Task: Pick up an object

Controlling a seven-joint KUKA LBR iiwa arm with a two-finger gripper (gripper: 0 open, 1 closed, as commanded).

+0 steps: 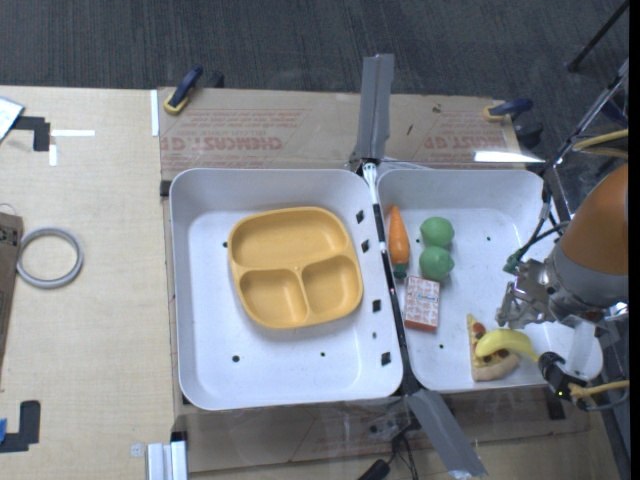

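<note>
So from the overhead camera, the desk (80, 168) had the two white bins sitting side by side. The left bin (195, 298) had a yellow divided plate (295, 266) lying flat in it, three compartments, roughly in the middle. The right bin (470, 193) was where all the little stuff was. Along its left wall there was a carrot (398, 236) pointing up-down, and just below that a small red-and-white box (422, 303). Right of the carrot were two green balls (436, 246), one just above the other, pretty much touching. Down toward the bin's lower right there was a banana (505, 342) lying across a pizza slice (488, 360), so those two were touching.

The arm (605, 238) came in from the right, orange band visible, and the claw (522, 306) hung just above and to the right of the banana, close to it. Nothing was visibly between its fingers, but honestly I couldn't tell if the claw was spread or pressed together, too much clutter around it.

Off on the left of the desk there was a roll of tape (46, 257).
</note>
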